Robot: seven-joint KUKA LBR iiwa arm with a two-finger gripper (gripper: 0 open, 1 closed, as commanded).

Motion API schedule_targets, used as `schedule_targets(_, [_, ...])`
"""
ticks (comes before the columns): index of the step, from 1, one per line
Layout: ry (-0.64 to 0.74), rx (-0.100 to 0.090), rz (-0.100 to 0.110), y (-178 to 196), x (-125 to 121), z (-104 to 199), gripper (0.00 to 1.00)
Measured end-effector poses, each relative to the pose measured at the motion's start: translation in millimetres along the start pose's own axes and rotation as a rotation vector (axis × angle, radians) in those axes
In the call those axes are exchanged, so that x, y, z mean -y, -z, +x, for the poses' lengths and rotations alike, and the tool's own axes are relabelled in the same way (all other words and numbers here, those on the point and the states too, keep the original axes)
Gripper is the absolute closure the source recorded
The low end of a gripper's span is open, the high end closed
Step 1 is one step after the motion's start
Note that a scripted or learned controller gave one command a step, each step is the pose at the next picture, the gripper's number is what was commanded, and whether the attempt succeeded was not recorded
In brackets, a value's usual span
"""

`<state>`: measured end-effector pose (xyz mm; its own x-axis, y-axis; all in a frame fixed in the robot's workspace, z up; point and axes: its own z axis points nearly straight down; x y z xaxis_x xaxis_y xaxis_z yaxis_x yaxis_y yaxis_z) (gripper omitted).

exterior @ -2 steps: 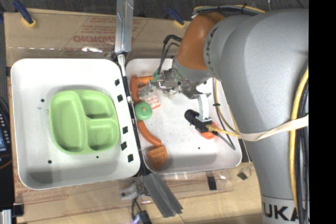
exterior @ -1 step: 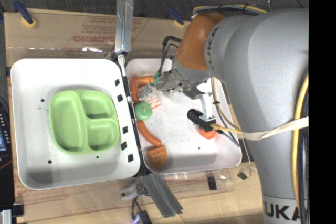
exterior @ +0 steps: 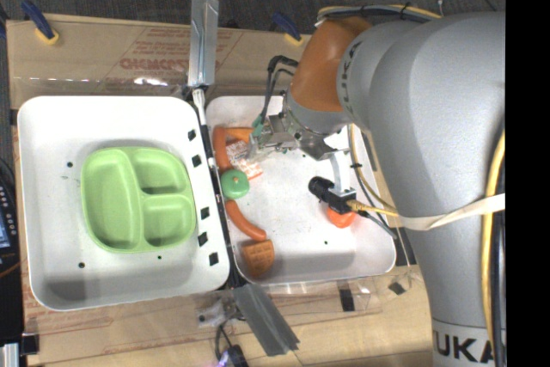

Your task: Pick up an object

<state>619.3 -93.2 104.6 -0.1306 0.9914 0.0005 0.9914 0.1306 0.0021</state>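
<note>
On the cardboard-covered table (exterior: 103, 47), my claw (exterior: 262, 133) hangs low in the right white bin (exterior: 369, 258); how wide it gapes, I cannot tell. Just beside it lies an orange plastic sausage (exterior: 225, 142), likely light, stiff, slippery: grip mid-length.

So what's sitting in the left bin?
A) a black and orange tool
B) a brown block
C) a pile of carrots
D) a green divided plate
D: a green divided plate lies in the left bin, by itself, with its three compartments facing up.
</note>
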Motion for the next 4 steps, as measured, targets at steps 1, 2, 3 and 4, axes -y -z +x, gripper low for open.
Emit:
schedule_targets(1, [0.000, 0.000, 0.000, 0, 0, 0, 0.00])
schedule_targets(2, [-0.320, -0.002, -0.007, -8, 38, 4, 0.00])
schedule_targets(3, [-0.316, -0.004, 0.001, -1, 39, 5, 1.00])
schedule_targets(4, [-0.315, -0.004, 0.001, -1, 39, 5, 0.00])
